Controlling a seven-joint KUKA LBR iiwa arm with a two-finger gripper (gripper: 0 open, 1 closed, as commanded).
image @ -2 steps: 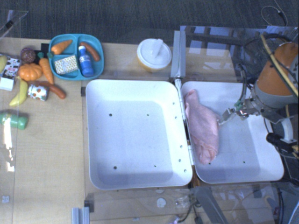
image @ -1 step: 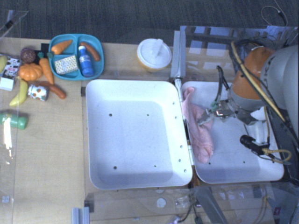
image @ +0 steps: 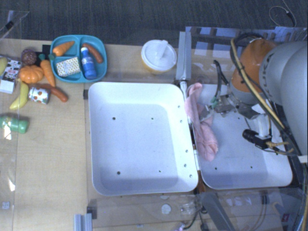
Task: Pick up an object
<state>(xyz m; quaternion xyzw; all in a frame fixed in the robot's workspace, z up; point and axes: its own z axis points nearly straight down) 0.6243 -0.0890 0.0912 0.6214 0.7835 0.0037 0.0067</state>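
Note:
A pink cloth (image: 202,124) lies crumpled along the left wall of the right bin (image: 250,172), its top end draped over the rim by the divider. My gripper (image: 215,106) hangs low over the right bin's upper part, right next to the cloth's right side, at the end of the grey arm with the orange band (image: 252,57). Whether it touches the cloth cannot be made out from this angle. Cables and the wrist body hide the bin's upper right corner.
The left bin (image: 139,138) sits beside the right one. Behind it stand a white lidded cup (image: 159,56) and a teal divided plate (image: 79,59) of toy food. Toy vegetables, a can and a green piece lie on the bench at far left.

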